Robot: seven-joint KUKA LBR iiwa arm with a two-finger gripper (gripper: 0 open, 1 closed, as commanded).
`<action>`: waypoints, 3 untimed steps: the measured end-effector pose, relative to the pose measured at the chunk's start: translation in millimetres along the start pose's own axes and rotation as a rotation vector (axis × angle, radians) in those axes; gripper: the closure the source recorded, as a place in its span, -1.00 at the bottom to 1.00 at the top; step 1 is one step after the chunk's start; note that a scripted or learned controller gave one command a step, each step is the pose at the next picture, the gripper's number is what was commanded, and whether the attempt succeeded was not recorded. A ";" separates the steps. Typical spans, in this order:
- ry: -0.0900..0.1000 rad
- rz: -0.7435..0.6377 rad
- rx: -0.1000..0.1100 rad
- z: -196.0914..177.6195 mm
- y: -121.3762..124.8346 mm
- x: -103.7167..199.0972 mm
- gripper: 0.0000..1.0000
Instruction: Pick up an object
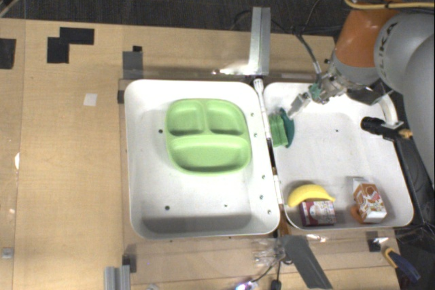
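The pincer [299,102] is seen low over the upper left part of the right white bin [340,166]; whether it is wide or narrow cannot be told. Just beside it, down and to the left, the flat green object with a darker teal edge [280,129] is leaned against the bin's left wall, its long axis running along that wall. The yellow banana [310,194] lies well apart, at the near edge.
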State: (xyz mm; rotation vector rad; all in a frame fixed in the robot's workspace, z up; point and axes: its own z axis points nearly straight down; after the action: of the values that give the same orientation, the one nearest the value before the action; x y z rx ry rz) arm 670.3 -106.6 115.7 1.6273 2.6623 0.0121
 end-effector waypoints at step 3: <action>0.007 0.192 0.012 -114.1 -26.3 -37.4 -1.00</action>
State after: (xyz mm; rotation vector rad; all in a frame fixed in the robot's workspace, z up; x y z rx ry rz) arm 661.4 -151.3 229.9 1.8827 2.5052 0.0051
